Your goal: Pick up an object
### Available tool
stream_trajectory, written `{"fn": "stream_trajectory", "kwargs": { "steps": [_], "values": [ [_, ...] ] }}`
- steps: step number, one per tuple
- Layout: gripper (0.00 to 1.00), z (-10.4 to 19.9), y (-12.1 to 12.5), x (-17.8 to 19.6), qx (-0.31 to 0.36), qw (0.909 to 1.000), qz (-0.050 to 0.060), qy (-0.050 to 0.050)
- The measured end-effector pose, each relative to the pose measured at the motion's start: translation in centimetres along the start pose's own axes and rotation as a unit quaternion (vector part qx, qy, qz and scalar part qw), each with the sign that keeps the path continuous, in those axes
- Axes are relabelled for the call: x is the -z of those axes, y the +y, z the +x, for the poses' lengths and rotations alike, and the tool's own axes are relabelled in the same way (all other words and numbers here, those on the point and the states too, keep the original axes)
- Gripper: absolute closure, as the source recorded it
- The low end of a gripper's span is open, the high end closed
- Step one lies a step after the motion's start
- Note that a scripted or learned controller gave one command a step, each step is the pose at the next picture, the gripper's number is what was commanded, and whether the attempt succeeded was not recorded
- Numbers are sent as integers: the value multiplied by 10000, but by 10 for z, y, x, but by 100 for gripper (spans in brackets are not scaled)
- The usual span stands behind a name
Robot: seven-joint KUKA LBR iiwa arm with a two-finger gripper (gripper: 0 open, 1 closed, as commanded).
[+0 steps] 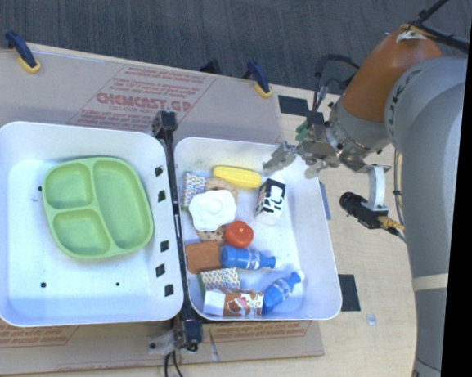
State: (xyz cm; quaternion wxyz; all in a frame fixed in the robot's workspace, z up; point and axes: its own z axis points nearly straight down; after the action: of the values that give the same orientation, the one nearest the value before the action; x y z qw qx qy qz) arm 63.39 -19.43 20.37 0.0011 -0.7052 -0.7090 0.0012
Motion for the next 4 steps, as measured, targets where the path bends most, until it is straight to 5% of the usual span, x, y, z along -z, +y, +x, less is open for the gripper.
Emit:
{"fn": "stream_trajectory", "kwargs": {
  "steps": [1, 2, 3, 4],
  "values": [
    [0, -16, -57, -77, 6, 10000, 6, 0],
    [0, 35, -138, -113, 6, 10000, 6, 8],
    [0, 98, -100, -112, 19, 10000, -5, 2],
    [100, 98, -99, -101, 34, 10000, -15, -3]
  ]
}}
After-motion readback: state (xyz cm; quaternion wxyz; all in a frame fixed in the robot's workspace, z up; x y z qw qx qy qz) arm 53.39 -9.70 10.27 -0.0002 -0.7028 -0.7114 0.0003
